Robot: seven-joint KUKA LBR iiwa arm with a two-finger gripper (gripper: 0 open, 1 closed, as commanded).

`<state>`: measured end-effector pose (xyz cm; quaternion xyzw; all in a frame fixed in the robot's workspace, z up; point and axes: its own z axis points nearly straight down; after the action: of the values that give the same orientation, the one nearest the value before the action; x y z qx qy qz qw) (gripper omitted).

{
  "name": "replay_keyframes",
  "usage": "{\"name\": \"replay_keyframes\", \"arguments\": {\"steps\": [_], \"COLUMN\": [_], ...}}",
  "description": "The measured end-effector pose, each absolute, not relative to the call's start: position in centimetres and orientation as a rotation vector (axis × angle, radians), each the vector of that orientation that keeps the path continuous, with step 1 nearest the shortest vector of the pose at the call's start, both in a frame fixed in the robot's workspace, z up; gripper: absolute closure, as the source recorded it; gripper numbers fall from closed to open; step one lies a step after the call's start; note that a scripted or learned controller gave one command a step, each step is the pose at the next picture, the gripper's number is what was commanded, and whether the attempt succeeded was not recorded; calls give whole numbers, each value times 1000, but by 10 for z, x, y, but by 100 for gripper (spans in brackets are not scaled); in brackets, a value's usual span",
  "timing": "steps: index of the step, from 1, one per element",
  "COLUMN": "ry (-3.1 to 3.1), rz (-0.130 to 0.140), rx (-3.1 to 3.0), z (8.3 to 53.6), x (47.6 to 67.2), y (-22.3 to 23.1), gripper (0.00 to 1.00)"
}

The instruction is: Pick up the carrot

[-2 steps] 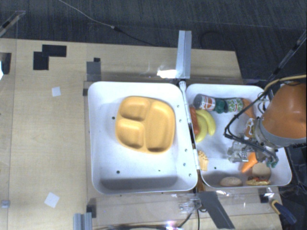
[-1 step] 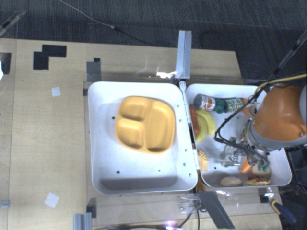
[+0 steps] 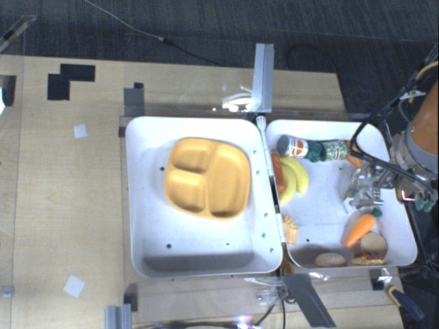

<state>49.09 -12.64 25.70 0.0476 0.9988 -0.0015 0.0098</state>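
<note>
- Looking down at the desk (image 3: 62, 204), I see two white bins side by side.
- My arm (image 3: 422, 139) comes in from the right and hangs over the right bin (image 3: 329, 214).
- My gripper (image 3: 365, 197) sits above the back part of that bin, near its right wall.
- I cannot tell if the gripper is released or clenched. It is a small, shiny tangle from up here.
- I see nothing held in it.
- The carrot (image 3: 359, 230) lies on the floor of the right bin, near the front right corner.
- It lies at a slant. Its green top points up toward the gripper, and its thin tip points to the front.
- The gripper is just beside the green top, a little behind it. I cannot tell if they touch.
- A pale round lump (image 3: 374, 242) lies right against the carrot, on its right side.
- Another pale lump (image 3: 330, 258) lies near the front wall.
- A banana (image 3: 296, 177) and a bottle (image 3: 312, 149) lie in the back left of the same bin, well apart from the carrot.
- The left bin (image 3: 147, 252) has a yellow plate (image 3: 208, 178) in it.
- So I think the job is not done. The carrot is down in the bin and not lifted.
- What is left, I think: get the gripper over the fat middle of the carrot, close on it, and lift it up.
- The pale lump so close by could get in the way.
</note>
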Motion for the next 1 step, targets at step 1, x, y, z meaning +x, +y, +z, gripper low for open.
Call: {"name": "replay_keyframes", "arguments": {"steps": [1], "ry": [3133], "rz": [-1], "rx": [189], "z": [179], "x": [497], "y": [-185], "gripper": [100]}}
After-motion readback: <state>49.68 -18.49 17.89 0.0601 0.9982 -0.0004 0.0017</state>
